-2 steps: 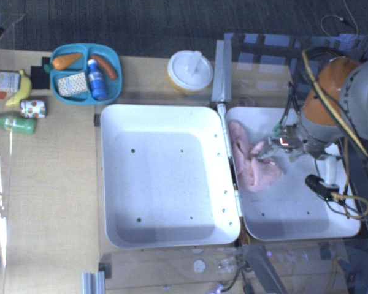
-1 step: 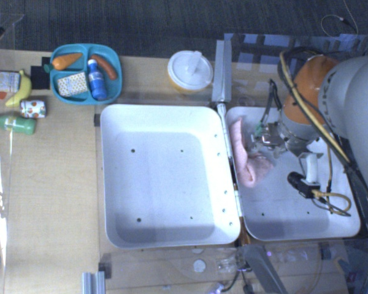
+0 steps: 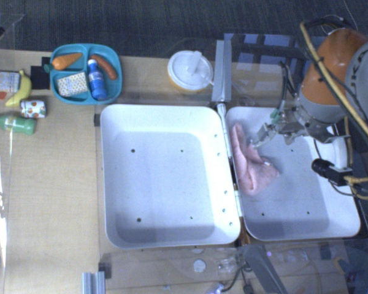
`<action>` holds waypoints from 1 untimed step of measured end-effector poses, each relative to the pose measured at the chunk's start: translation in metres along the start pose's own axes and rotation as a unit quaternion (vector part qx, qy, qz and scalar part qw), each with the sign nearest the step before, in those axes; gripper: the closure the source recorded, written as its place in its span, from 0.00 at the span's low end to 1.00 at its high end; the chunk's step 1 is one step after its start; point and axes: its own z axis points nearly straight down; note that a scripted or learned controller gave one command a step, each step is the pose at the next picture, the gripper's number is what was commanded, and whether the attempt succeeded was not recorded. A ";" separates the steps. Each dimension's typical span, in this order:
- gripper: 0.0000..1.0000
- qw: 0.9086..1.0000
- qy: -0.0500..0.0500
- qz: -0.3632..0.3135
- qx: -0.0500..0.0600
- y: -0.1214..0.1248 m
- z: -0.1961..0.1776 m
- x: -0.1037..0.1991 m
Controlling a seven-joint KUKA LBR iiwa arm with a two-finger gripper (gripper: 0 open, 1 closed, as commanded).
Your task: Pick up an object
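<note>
**A:** While the arm reaches in from the right, log the camera view: where is the target?

**B:** Pink cloth [image 3: 250,164], crumpled, in the right bin [image 3: 306,222]. It lies against that bin's left wall, in the upper-left part of the floor. Nothing else is visible in that bin.

**A:** Long axis?

**B:** Runs along the left wall, from near the bin's top-left corner down toward mid-wall. The lower end bunches out wider toward the bin's centre.

**A:** Gripper position?

**B:** Gripper [image 3: 262,138] sits over the upper part of the right bin, with the wrist to its right. Its tip points left and down toward the cloth's upper half. It looks just beside or touching the cloth's right edge; I cannot tell which.

**A:** Released or clenched?

**B:** Cannot tell. The tip is too small and blurred against the white floor. I see no cloth lifted between anything, so I record no hold.

**A:** So the relation that matters?

**B:** Cloth lies to the left of the tip and slightly below, with its length across the approach line. Judgement: a short move left and down would meet the cloth's upper half. The left wall is close behind it, which may crowd the far side.

**A:** Left bin [image 3: 165,225]?

**B:** Well apart from the tip, not relevant to this pick.
</note>
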 end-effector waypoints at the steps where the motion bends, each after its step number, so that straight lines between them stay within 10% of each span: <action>1: 0.00 1.000 -0.001 -0.024 -0.001 -0.007 0.091 -0.055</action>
